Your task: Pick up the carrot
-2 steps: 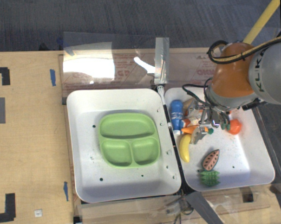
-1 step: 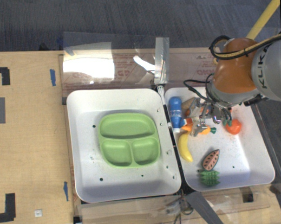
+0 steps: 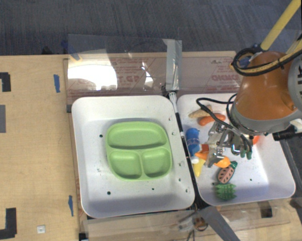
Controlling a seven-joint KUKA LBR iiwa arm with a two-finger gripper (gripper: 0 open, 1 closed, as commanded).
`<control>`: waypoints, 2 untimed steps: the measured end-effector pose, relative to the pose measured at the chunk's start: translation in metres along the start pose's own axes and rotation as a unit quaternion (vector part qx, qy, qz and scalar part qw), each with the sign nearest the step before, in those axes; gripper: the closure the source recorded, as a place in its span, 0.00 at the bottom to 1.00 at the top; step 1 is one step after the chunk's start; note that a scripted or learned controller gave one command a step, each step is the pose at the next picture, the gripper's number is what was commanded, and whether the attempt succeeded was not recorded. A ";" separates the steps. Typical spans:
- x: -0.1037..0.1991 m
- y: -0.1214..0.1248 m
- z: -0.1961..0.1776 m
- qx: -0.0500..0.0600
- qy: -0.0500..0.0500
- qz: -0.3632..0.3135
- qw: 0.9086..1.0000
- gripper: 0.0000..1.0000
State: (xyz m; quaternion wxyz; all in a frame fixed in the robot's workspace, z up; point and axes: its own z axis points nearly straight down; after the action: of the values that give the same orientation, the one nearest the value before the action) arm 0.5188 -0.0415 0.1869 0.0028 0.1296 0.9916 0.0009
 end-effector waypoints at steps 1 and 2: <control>0.021 -0.067 0.092 0.001 -0.001 -0.062 0.998 1.00; 0.020 -0.070 0.069 0.000 -0.001 -0.195 0.981 1.00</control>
State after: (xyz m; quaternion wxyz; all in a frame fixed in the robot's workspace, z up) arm 0.4816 -0.1037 0.1173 0.0041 -0.0661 0.9978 -0.0003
